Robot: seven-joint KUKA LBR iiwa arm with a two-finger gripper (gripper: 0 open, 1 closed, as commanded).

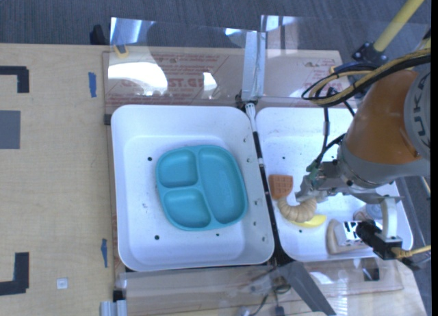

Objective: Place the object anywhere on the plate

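**Operator:** While the arm [387, 123] reaches in over the right bin [294, 126], where does the object lie from the pincer?

**Technician:** Camera view: the pincer [316, 183] hangs low over the right bin. Just below and slightly left of it lies a curved pastry [299, 210], probably the object, with a yellow piece [313, 221] touching its lower edge. A waffle piece [280, 185] sits just left of the pincer. Contact with the pastry cannot be confirmed.

**Operator:** Long axis?

**Technician:** The pastry curves from lower left up toward the pincer.

**Operator:** Pincer state?

**Technician:** Cannot tell; the wrist hides it.

**Operator:** And the plate?

**Technician:** The teal plate [202, 186] lies well to the left of the pincer, in the left bin [137, 137], across the divider. The coming move likely requires a grasp, lift, and leftward carry.

**Operator:** Arm pose?

**Technician:** The orange band sits above the wrist, which tilts down and leftward.
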